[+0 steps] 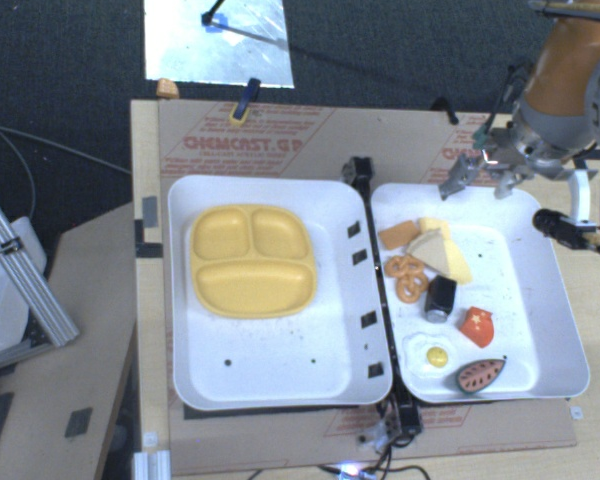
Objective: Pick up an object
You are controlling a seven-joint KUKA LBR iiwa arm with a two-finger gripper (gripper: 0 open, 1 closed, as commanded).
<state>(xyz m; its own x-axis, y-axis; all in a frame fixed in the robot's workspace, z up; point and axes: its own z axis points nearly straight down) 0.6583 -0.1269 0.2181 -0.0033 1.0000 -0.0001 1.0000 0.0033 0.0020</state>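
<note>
My gripper point(478, 182) hangs over the far rim of the right bin point(555, 313), with its two fingers spread apart and nothing between them. Below it in that bin lie a brown toast piece point(398, 234), a pale yellow cheese wedge point(446, 254), an orange pretzel point(408, 277), a small black can point(440, 297), a red strawberry-like piece point(477, 326), a fried egg point(430, 353) and a pinkish-brown slice point(479, 374). The toast and cheese are the nearest items to the gripper.
The left bin point(280, 353) holds a yellow divided plate point(252, 261). Black clamps point(360, 171) join the two bins along the middle. A shiny foil sheet point(218, 26) lies beyond the bench, and a metal frame point(20, 268) stands at the left.
</note>
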